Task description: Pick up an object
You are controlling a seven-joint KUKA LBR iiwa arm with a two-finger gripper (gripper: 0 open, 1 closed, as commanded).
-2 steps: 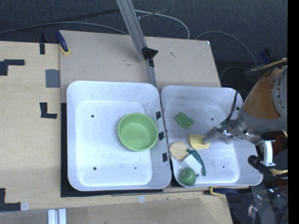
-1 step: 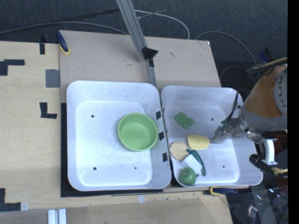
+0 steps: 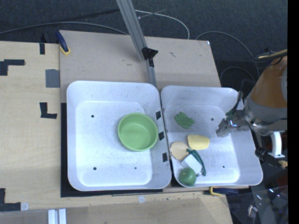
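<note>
A green bowl (image 3: 137, 132) sits in the left bin (image 3: 84, 97). The right bin (image 3: 233, 169) holds a ridged green piece (image 3: 184, 120), a yellow block (image 3: 198, 142), a pale tan round piece (image 3: 178, 150), a white piece with a dark green handle (image 3: 195, 160) and a green ball (image 3: 188, 175). My gripper (image 3: 225, 127) hangs over the right side of the right bin, to the right of the yellow block and apart from it. Nothing shows between its tips.
A slanted metal pole (image 3: 133, 24) with a black clamp crosses the back of the bench. Cables (image 3: 177, 20) lie on the dark floor behind. The arm's orange band (image 3: 271, 85) stands at the right edge. Tape marks sit on the wooden surface at left.
</note>
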